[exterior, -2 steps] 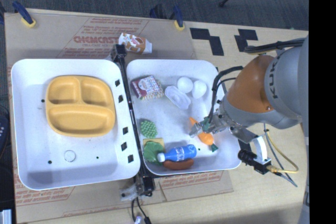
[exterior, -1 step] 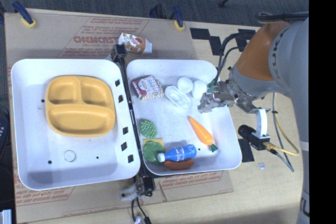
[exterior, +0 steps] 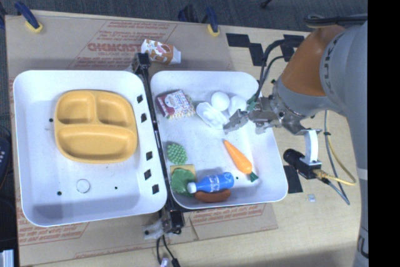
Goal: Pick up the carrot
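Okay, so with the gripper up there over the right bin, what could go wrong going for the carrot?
The gripper sits above the carrot, right next to the white items, so it may brush those as it moves. The carrot lies tilted near the bin's right wall, so a finger might land on the wall. The blue bottle is close to the carrot's lower end and could be nudged.

End effector (exterior: pixel 234 121) above right bin (exterior: pixel 265 87), carrot (exterior: pixel 238 159) just beside.
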